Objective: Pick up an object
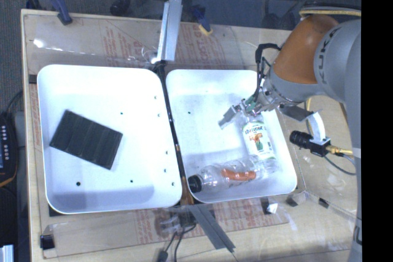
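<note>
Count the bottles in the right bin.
2: a labelled white bottle near the bin's right wall, and a clear bottle lying along its near edge.

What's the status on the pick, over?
Gripper low in the right bin, nothing seen between its fingers. White bottle lying just beside it. Clear bottle along near wall. Black pad in left bin.

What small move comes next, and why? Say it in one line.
Probably lower the claw a little toward the white bottle, which lies just below and right of it in the right bin. The claw seems to hang above the bin floor with nothing visible between its fingers, and the bottle is the nearest thing.
</note>
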